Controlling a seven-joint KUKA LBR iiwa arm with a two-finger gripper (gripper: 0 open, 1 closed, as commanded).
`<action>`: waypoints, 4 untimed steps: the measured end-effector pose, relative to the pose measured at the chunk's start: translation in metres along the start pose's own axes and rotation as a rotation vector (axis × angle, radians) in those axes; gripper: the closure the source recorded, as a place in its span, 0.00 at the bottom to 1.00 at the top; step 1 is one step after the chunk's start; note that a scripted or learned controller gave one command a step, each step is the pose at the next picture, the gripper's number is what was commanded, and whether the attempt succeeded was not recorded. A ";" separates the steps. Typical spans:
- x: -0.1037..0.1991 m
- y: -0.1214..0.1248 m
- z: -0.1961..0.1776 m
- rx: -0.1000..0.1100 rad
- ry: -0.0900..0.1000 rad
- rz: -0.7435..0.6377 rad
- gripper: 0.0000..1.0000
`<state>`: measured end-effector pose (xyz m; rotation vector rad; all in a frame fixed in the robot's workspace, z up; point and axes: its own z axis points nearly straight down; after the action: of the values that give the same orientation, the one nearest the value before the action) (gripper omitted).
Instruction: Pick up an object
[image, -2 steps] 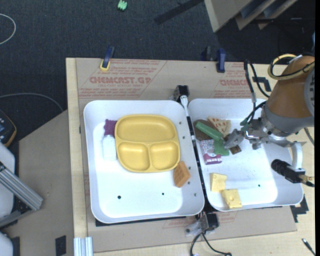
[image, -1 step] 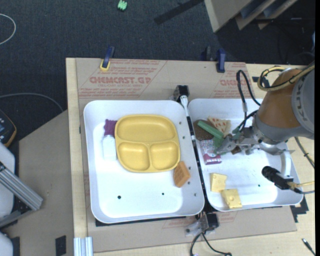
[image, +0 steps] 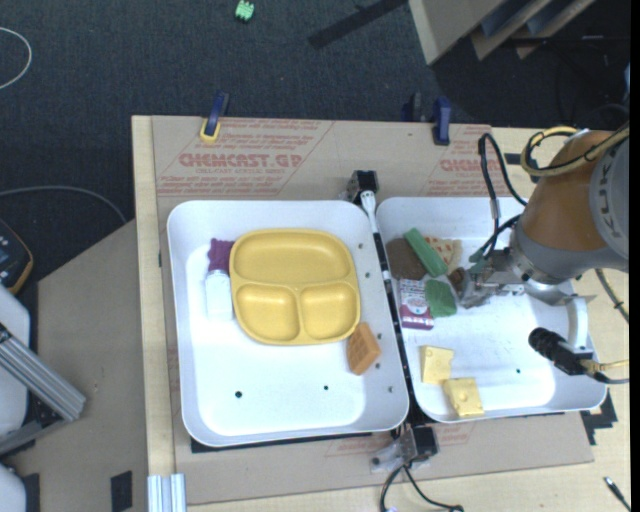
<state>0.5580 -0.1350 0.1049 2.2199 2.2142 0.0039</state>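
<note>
- Brown cardboard sheet (image: 250, 150) under the bins reads "CHEMCAST GP" in red.
- Two-finger gripper (image: 468, 287) sits in the right white bin (image: 520, 390), closure unclear, green block (image: 440, 297) at its 9 o'clock.
- Yellow divided plastic tray (image: 295, 285) fills the left white bin (image: 270, 400).

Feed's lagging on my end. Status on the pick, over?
Gripper low in right bin, beside green block; grasp unconfirmed. Brown piece and a green bar crowd it. Yellow tray in left bin.
</note>
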 end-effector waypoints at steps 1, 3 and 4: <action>-0.004 0.000 -0.043 0.000 0.000 -0.001 1.00; -0.003 0.004 -0.122 -0.001 0.000 -0.004 1.00; 0.048 0.000 -0.115 0.008 0.006 -0.008 1.00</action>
<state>0.5571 -0.0868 0.2199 2.2177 2.2304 0.0008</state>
